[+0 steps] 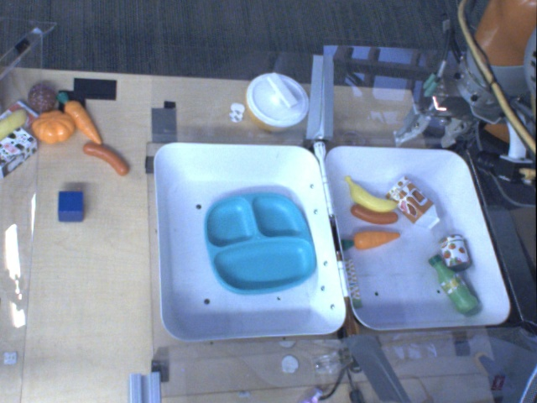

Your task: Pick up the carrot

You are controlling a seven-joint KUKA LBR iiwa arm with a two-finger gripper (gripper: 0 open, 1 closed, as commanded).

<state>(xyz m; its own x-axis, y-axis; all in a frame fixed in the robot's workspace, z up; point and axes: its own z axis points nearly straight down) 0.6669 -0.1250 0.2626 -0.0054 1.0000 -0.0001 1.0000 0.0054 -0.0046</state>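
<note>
Table [101, 250] carries two white bins side by side. Left bin [180, 225] holds a blue divided plate [260, 242]. Right bin [478, 217]: carrot [376, 240] lies near the left wall, just below the sausage [374, 216] and banana [367, 194]; small carton [409, 200] beside them, green bottle [454, 288] at lower right. Tool [428, 124] sits above the right bin's far rim, well apart from the carrot; can't tell its finger state, too cluttered
</note>
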